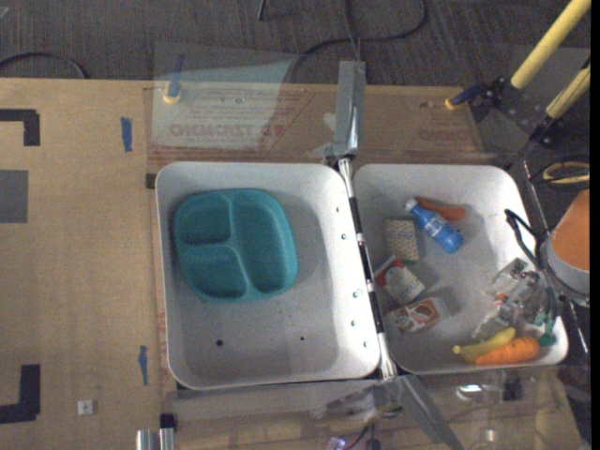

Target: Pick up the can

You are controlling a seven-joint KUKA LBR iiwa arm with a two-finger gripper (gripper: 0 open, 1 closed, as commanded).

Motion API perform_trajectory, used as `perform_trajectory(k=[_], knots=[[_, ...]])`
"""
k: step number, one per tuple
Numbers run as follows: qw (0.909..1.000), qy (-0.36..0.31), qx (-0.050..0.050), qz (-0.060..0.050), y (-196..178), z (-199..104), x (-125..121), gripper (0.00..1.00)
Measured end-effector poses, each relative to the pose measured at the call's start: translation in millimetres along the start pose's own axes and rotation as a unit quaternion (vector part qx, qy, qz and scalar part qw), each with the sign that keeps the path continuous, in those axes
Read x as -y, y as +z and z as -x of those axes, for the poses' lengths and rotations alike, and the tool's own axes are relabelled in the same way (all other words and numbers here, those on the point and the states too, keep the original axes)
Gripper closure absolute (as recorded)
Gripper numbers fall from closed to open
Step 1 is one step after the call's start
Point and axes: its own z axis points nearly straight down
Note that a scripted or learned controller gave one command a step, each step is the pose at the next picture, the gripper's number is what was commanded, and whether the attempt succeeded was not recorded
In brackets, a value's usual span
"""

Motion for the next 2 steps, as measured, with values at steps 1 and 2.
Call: perform_trajectory(k=[1, 2], knots=[[1.0000, 0.000, 0.000, 0.000, 0.0, 0.0, 0.1, 0.00], [1.0000, 0.000, 0.000, 0.000, 0.0, 0.0, 0.2, 0.00]])
